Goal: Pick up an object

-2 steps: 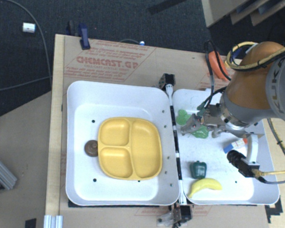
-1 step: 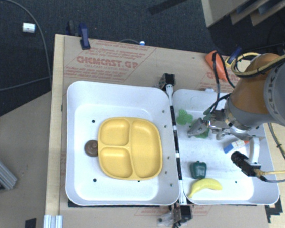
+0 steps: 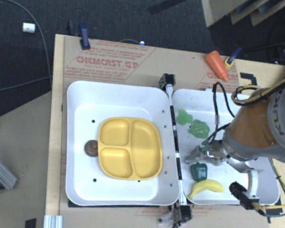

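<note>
I take the divider between the two bins (image 3: 173,134) as my landmark. Well left of it, the left bin (image 3: 82,104) carries a yellow sectioned plate (image 3: 130,148), with a small brown disc (image 3: 91,147) tucked against the plate's far side from the divider. None of that concerns me now.

Just right of the divider lies the right bin (image 3: 194,99), where my candidates sit: two pale green pieces (image 3: 194,124) toward the back, a dark green block (image 3: 198,170) near the divider, and a yellow banana (image 3: 206,187) just in front of the block, close to the front rim. The gripper (image 3: 203,154) hangs low over the bin, directly behind the dark green block and almost on it. Its metal fingers (image 3: 195,155) look spread apart, with nothing between them.

I judge this the approach step: lined up, not yet gripped. The next move, as I read it, calls for a slight shift forward over the block, a straight descent, then a squeeze.

Room is tight. The block sits near the divider wall, and the banana crowds its front, so a finger could nudge either one. Right of the block, the bin floor lies under the arm's orange band (image 3: 250,125), which leaves more room for a retreat upward than sideways.
</note>
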Controlling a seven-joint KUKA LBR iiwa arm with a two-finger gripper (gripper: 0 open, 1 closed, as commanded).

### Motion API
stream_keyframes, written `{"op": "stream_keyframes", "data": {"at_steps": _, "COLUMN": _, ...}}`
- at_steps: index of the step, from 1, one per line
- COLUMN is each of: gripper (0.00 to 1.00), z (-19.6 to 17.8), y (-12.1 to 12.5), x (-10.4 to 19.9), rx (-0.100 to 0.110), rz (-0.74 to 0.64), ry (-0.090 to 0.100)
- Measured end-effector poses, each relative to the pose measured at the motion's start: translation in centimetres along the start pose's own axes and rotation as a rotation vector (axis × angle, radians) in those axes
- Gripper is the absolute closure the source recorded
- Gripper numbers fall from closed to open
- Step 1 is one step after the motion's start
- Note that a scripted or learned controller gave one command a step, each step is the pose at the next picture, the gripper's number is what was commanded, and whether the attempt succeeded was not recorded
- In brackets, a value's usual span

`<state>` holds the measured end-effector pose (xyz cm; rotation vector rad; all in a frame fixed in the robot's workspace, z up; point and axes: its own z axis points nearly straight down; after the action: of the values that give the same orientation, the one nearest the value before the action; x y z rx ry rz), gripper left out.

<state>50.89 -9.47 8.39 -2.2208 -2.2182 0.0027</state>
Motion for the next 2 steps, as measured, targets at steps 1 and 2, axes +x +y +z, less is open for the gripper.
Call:
{"op": "stream_keyframes", "data": {"at_steps": 1, "gripper": 0.00, "z": 0.0, "y": -3.0, "x": -0.3, "rx": -0.001, "rz": 0.000, "ry": 0.000}}
{"op": "stream_keyframes", "data": {"at_steps": 2, "gripper": 1.00, "z": -1.0, "y": -2.9, "x": -0.2, "rx": -0.005, "rz": 0.000, "ry": 0.000}}
